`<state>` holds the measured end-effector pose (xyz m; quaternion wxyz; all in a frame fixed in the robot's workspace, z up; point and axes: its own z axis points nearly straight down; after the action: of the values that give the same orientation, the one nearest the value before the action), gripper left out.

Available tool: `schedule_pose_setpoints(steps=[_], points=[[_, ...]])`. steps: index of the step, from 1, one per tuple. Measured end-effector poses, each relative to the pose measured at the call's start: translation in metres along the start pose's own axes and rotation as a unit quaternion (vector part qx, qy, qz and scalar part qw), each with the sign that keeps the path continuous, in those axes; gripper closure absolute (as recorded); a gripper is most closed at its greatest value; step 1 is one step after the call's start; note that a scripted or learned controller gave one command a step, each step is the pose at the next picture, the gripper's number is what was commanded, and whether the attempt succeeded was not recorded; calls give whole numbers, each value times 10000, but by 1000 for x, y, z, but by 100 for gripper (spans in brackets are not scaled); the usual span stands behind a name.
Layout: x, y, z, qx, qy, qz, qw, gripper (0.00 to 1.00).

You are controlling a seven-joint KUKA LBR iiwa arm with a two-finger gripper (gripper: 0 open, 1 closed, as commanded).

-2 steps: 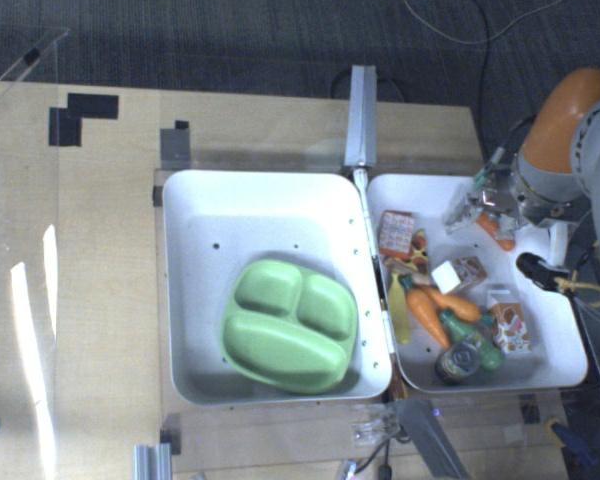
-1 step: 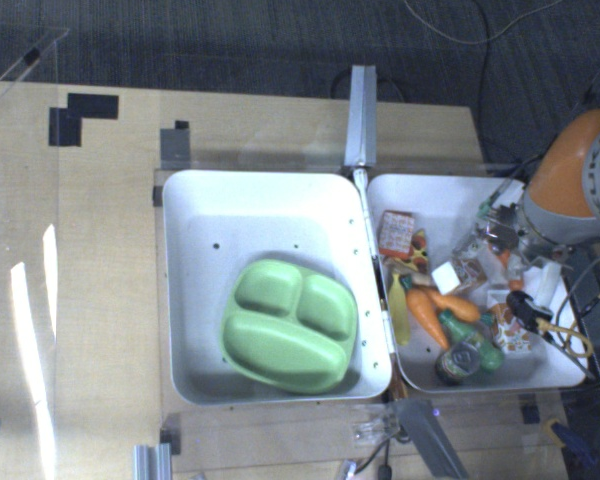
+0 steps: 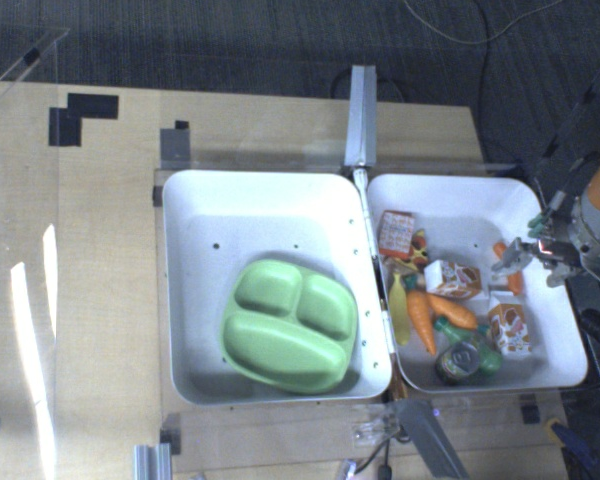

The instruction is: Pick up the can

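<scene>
The can (image 3: 459, 361) is dark with a silvery top and a green label. It stands near the front wall of the right bin (image 3: 500, 203), beside a green item (image 3: 490, 362). My gripper (image 3: 528, 252) hangs over the right side of that bin, well behind and to the right of the can and apart from it. Just under it lies a small orange piece (image 3: 514, 282). Nothing shows between its tips.
Two carrots (image 3: 421, 318), a yellow banana-like piece (image 3: 397, 309) and several small food boxes (image 3: 508, 329) crowd the right bin around the can. A green divided plate (image 3: 291, 324) lies in the left bin (image 3: 250, 203). A metal divider (image 3: 362, 118) runs between the bins.
</scene>
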<state>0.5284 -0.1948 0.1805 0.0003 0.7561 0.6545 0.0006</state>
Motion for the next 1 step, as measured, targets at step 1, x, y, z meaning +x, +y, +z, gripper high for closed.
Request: schedule_pose_setpoints(steps=[1], points=[[73,40,44,-82,-8,-372,9993,0]])
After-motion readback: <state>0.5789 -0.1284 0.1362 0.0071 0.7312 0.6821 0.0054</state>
